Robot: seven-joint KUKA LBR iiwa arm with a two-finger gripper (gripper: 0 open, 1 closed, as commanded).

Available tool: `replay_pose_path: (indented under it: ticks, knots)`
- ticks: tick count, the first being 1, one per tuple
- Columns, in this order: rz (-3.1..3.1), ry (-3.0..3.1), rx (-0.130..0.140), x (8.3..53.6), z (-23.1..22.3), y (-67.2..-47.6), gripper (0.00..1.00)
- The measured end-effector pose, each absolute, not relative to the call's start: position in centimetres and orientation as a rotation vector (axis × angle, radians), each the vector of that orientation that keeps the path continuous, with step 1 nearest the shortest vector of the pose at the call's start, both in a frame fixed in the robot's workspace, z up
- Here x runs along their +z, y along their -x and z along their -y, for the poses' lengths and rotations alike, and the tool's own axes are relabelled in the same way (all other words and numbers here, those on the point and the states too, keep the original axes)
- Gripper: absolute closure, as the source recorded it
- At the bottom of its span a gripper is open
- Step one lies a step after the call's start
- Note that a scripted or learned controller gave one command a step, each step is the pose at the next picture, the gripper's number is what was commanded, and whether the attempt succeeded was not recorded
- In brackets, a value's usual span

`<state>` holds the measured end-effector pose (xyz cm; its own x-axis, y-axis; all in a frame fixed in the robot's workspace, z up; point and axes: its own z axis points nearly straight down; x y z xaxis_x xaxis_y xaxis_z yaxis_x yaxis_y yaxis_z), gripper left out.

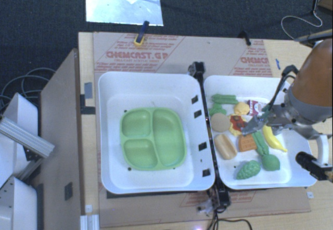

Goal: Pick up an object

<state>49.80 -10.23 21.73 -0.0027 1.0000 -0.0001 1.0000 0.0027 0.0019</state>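
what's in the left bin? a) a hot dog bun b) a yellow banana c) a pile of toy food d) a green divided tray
d: the left bin bears a green tray split into three compartments, while the toy food lies in the right bin.
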Motion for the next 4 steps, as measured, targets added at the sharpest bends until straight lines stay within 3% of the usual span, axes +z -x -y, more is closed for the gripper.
replay_pose_path:
  ticks: [1, 2, 3, 4]
  knots:
    - [-2.216, -2.208, 0.012, 33.6, 12.3, -50.3, 0.00]
    - [-2.233, -2.217, -0.005, 14.4, 11.1, -58.6, 0.00]
    - [-2.219, -2.224, 0.008, 8.4, 15.1, -58.8, 0.00]
    - [-2.213, -2.216, 0.014, 8.9, 17.9, -55.1, 0.00]
